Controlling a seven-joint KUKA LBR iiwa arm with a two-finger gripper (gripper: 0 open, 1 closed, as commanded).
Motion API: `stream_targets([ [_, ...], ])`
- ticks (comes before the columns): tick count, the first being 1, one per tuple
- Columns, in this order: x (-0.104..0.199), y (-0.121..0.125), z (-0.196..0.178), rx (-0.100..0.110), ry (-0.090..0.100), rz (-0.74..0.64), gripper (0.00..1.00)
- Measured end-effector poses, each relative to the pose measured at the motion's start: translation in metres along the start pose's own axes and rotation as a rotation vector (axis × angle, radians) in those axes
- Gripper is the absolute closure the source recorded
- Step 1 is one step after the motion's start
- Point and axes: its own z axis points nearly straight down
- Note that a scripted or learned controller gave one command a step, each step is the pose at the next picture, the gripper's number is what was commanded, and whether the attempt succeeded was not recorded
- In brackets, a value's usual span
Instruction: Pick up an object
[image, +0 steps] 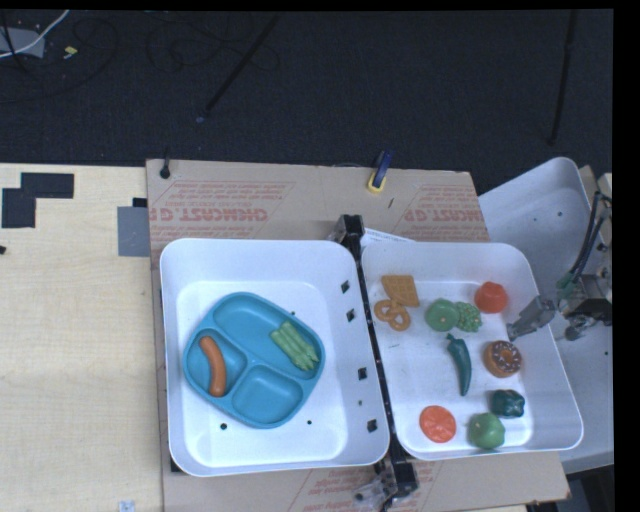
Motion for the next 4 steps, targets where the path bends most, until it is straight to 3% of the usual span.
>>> stream_targets([
  [1, 0.000, 0.002, -0.005, -0.010, -0.002, -0.002, 0.00],
  [4, -0.008, 0.000, 0.169, -0.005, 0.000, -0.003, 0.00],
])
